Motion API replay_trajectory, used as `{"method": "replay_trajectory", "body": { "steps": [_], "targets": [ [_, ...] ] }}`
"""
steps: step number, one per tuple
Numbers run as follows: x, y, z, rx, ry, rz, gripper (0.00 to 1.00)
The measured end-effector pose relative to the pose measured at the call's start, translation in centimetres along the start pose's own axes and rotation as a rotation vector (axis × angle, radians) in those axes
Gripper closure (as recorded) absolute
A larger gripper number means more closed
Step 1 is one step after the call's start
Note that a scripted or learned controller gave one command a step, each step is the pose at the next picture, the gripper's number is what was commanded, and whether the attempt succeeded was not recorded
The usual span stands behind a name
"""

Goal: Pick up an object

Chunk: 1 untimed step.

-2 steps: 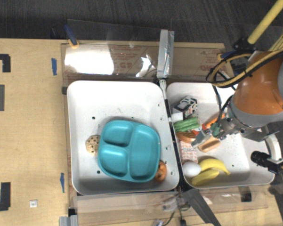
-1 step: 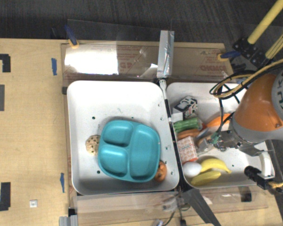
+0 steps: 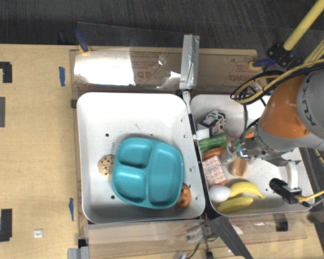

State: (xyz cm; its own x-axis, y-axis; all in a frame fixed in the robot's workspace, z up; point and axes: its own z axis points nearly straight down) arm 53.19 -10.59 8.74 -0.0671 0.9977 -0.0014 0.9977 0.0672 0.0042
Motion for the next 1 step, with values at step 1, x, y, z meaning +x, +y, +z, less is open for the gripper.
{"method": "replay_trajectory", "body": {
  "steps": [1],
  "targets": [
    [-0.06,0.16,-1.04,-0.006,-0.002,0.002,1.00]
  ]
}}
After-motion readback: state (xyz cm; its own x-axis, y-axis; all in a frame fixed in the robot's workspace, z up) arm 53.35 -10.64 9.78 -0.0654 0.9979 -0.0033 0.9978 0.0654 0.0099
